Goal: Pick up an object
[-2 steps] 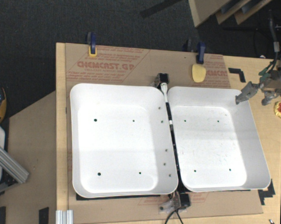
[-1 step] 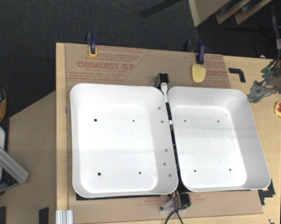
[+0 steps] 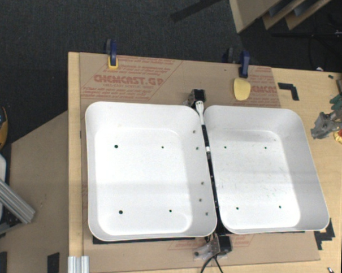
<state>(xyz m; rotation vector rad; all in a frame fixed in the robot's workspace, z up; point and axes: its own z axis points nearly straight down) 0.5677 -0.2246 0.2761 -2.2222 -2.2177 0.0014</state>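
Looking down at a slant on two shallow white bins set side by side on a brown board [image 3: 74,157] printed with red "CHEMCAST GP" lettering [image 3: 128,79]. The left bin [image 3: 93,158] and the right bin [image 3: 305,167] nearly touch along a dark strip [image 3: 207,157] that runs between them. Each bin floor carries four small dark dots. A small black bracket [image 3: 197,97] sits at the far end of that strip, and a black fitting with a trailing cable [image 3: 214,249] sits at the near end. Two blue clamps grip the board's far edge: the left clamp [image 3: 111,48] has a yellow tip, and the right clamp [image 3: 244,63] has a cream pad [image 3: 241,88] just beyond the right bin's far rim. Dark carpet [image 3: 46,20] surrounds the bench. Which thing is meant for picking cannot be told, nor whether the gripper is spread or pressed together.
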